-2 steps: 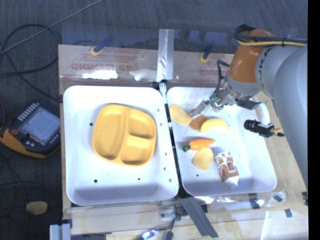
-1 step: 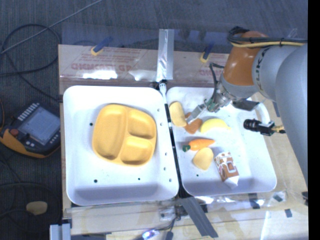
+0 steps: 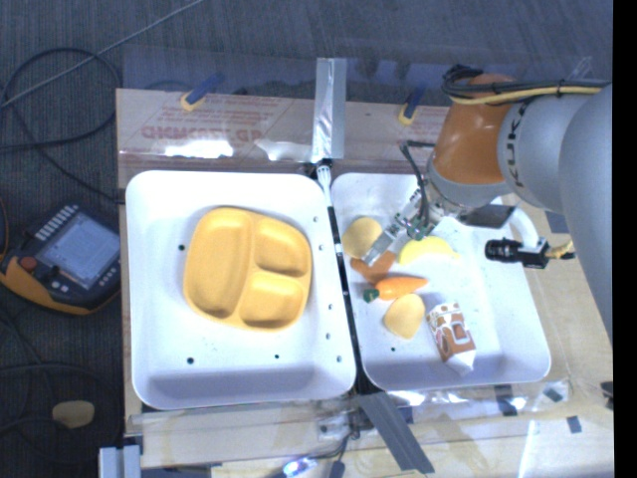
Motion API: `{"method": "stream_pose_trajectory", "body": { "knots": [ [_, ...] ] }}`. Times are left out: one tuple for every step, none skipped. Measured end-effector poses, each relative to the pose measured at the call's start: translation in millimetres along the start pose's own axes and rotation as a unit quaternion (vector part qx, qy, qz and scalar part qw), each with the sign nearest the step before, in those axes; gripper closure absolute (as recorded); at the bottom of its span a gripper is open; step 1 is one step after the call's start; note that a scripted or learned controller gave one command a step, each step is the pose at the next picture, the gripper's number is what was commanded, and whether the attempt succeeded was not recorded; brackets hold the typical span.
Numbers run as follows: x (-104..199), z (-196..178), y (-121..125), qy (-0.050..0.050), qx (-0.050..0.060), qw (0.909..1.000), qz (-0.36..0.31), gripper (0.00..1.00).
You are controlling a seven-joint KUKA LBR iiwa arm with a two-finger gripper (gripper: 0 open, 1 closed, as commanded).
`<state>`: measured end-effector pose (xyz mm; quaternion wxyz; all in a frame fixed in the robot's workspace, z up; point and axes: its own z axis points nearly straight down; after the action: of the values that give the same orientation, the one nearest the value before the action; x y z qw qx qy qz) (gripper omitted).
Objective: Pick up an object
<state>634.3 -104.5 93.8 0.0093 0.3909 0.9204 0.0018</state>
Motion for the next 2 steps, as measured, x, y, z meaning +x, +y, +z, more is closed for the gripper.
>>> {"method": "stream_pose_trajectory", "body": {
  "knots": [
    [-7.2, 0.1, -5.6, 0.0, -0.001, 0.9952, -0.098, 0.0],
    [35.9, -1.0, -33.2, 0.0, 0.0, 0.9933, -0.115, 0.0]
  ]
}}
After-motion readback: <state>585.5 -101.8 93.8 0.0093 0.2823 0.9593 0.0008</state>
